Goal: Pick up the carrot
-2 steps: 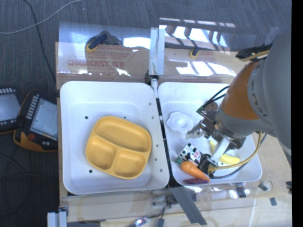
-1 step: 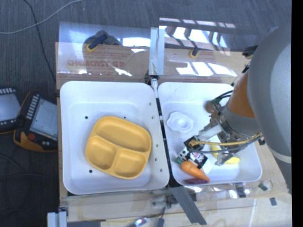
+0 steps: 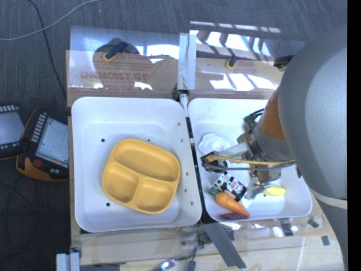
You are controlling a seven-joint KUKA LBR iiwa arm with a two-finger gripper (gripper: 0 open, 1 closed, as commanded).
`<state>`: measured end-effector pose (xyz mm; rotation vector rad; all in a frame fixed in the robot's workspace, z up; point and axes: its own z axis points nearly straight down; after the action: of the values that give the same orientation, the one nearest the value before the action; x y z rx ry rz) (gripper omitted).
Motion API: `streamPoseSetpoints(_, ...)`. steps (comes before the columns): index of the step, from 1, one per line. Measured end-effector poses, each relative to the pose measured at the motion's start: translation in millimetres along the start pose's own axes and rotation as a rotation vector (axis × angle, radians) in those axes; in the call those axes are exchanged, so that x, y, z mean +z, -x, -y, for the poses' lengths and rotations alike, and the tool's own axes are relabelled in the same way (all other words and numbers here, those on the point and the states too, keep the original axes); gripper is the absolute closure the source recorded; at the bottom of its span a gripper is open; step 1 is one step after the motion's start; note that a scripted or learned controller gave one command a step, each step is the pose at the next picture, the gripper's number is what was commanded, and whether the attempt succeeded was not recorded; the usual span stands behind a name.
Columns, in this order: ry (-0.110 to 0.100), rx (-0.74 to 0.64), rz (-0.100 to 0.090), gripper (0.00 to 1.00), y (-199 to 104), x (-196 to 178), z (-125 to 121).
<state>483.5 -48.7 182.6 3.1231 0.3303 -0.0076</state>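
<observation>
At far left of the frame, on the carpet, a handheld control pad (image 3: pixel 42 145) with an orange edge. Next, the left bin (image 3: pixel 90 117), holding a yellow divided tray (image 3: pixel 141 175) just below its middle. Past the divider, the right bin (image 3: pixel 225 109), crowded along its lower part: a white lump (image 3: pixel 212 143) near the left wall, below it a small black-and-white patterned piece (image 3: pixel 230 184), and just beneath that the carrot (image 3: pixel 231 204), lying on the floor of the bin at the lower left, thick end up-left, tip pointing down-right, with something purplish (image 3: pixel 236 214) touching its lower side. Further right, a small yellow piece (image 3: pixel 275 191). Above carrot and yellow piece, the gripper (image 3: pixel 256 180), hanging below the orange band of the arm (image 3: pixel 316 123); open or closed, impossible to tell at this angle. Apparently the approach step, with nothing lifted yet. To do it well: shift down and left in the frame until centred over the carrot's thick middle, turn the wrist so the closing line crosses the carrot's width rather than its length, descend clear of the patterned piece, close only once low enough to reach around the sides, then lift straight up. Likely risk: nudging the neighbours or pinching the tapered tip and slipping off.
</observation>
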Motion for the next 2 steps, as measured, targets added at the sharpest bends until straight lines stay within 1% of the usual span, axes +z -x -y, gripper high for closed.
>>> streamPoseSetpoints(1,-0.003,0.01,0.003,0.0,11.9,66.8,-48.5)
streamPoseSetpoints(2,-0.004,0.007,0.009,1.0,12.7,59.2,-48.0)
